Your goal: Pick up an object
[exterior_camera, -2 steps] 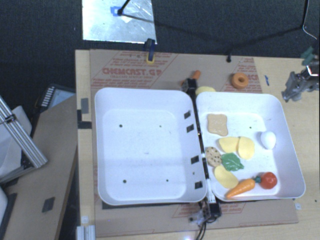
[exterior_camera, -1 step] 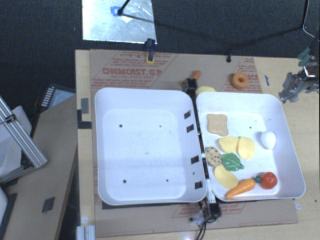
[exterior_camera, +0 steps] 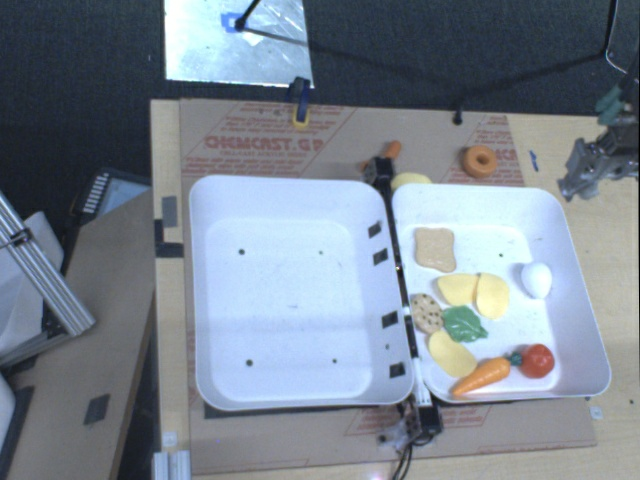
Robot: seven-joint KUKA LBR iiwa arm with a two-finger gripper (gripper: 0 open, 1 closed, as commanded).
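Observation:
The right bin (exterior_camera: pixel 560 230) holds several toy foods: a slice of toast (exterior_camera: pixel 435 249), a white egg (exterior_camera: pixel 537 279), yellow slices (exterior_camera: pixel 476 292), a cookie (exterior_camera: pixel 427 313), a green leaf (exterior_camera: pixel 464 323), a carrot (exterior_camera: pixel 480 374) and a red tomato (exterior_camera: pixel 537 360). My gripper (exterior_camera: pixel 590 173) hangs at the far right edge, outside the bin's back right corner and well above the bench. Nothing shows between its tips.
The left bin (exterior_camera: pixel 285 290) lies beside the right one. A toy donut (exterior_camera: pixel 480 161) and a yellow piece (exterior_camera: pixel 409 181) rest on the cardboard behind the bins. A clamp (exterior_camera: pixel 299 102) sits at the bench's back edge. A metal plate (exterior_camera: pixel 238 26) lies beyond.

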